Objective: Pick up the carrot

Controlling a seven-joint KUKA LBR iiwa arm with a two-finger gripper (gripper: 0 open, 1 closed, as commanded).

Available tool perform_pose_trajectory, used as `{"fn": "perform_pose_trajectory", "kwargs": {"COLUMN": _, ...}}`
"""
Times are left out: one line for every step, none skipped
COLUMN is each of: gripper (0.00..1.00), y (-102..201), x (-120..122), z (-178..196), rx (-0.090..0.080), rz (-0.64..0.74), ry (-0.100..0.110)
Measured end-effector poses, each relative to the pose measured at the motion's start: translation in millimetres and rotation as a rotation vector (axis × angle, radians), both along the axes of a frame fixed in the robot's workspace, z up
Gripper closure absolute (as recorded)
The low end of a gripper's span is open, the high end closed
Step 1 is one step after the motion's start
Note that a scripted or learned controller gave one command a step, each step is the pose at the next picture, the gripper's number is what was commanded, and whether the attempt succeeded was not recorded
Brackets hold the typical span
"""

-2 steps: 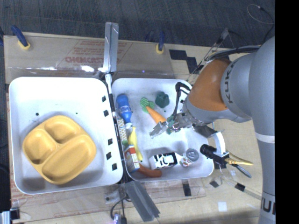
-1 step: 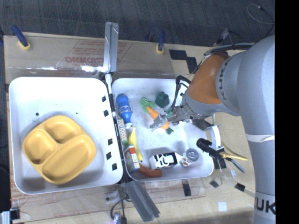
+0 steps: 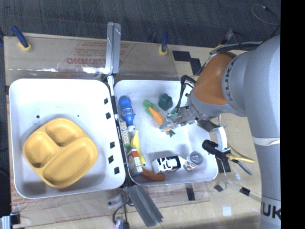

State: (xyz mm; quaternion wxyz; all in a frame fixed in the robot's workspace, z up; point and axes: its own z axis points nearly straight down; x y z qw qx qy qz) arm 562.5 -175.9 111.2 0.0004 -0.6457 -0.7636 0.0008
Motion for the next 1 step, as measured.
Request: {"fn": "perform_pose_trajectory", "kwargs": {"gripper": 1.0, "y": 57.4, "x": 6.6, "z": 110.6, "rx": 0.001, "rz": -0.019, "ry": 0.0}}
